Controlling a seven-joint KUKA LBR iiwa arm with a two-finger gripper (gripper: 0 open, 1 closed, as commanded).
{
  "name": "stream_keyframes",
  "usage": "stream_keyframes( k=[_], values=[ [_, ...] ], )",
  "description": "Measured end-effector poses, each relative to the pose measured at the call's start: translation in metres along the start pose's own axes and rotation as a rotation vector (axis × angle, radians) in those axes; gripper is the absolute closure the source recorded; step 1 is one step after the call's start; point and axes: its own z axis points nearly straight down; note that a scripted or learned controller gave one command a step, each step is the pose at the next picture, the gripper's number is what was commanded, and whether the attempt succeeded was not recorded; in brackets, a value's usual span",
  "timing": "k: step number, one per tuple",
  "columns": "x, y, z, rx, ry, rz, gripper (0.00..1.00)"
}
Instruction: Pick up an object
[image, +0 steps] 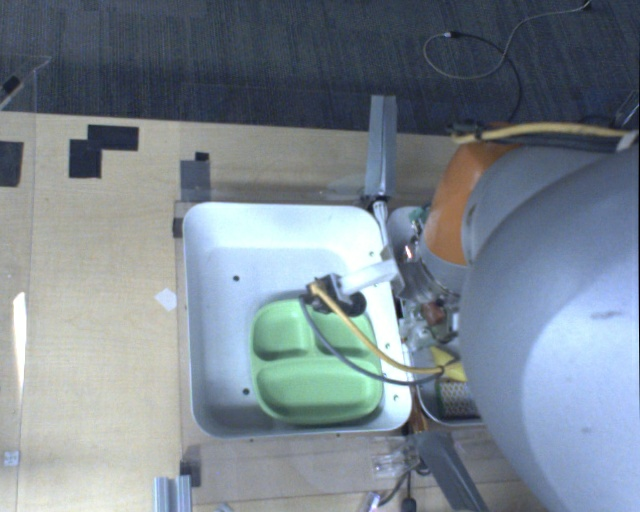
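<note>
A light green divided plate (310, 365) lies flat in the left white bin (220, 300), toward its front right corner. My gripper (418, 292) hangs at the wall between the two bins, just right of the plate's far right corner, and the grey arm (550, 320) with its orange band (462, 210) hides most of it. I see nothing between the fingers from here.
The arm covers nearly all of the right bin (432, 408). A small yellow object (453, 373) and a speckled grey one (458, 400) peek out at that bin's front left. Metal brackets (380, 150) stand around the bins on the wooden bench.
</note>
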Motion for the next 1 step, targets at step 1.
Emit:
stream_keyframes(
  k=[1],
  values=[
    [0.0889,0.0147,0.0112,0.000,-0.001,-0.087,1.00]
  ],
)
